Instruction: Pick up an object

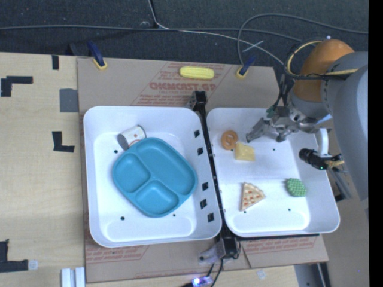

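Grey two-finger gripper (258,134) over the right white bin (323,220), fingers apart and holding nothing, pale yellow cheese wedge (244,152) just below its tips, brown round doughnut (229,140) beside them

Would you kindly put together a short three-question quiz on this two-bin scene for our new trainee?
1. True or false: the blue tray lies in the right bin.
2. Which item lies nearest the hand? A) pizza slice B) cheese wedge C) green ball
3. Fill in: the yellow banana lies on the ______, beyond the bins.

Key: 1. False, it lies in the left bin, beside a small can. 2. B. 3. Cardboard.
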Robot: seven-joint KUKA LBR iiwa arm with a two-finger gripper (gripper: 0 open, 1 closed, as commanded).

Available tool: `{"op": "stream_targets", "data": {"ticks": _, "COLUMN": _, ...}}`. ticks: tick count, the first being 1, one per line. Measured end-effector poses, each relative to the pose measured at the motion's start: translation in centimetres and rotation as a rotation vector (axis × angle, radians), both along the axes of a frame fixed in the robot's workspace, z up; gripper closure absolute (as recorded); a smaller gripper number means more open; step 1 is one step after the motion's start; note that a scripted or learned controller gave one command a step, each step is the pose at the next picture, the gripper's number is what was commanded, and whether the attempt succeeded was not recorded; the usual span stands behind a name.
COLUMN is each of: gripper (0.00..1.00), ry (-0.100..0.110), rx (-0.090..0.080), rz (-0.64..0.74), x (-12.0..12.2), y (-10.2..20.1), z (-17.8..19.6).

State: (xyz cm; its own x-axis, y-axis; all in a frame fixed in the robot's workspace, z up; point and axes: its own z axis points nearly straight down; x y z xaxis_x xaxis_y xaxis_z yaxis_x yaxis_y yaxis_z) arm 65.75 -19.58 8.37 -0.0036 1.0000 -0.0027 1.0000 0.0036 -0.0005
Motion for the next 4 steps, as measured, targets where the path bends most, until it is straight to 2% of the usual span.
{"op": "stream_targets", "data": {"ticks": 1, "gripper": 1.00, "ry": -0.005, "rx": -0.003, "rz": 0.001, "x": 0.1, "y": 0.0, "z": 1.3}}
{"op": "stream_targets", "data": {"ticks": 2, "gripper": 1.00, "ry": -0.003, "rx": 0.002, "rz": -0.002, "x": -0.2, "y": 0.6, "z": 5.9}}
{"op": "stream_targets", "data": {"ticks": 3, "gripper": 1.00, "ry": -0.003, "rx": 0.002, "rz": -0.002, "x": 0.6, "y": 0.1, "z": 10.5}}
{"op": "stream_targets", "data": {"ticks": 4, "gripper": 1.00, "ry": -0.005, "rx": 0.002, "rz": -0.001, "x": 0.9, "y": 0.9, "z": 16.5}}
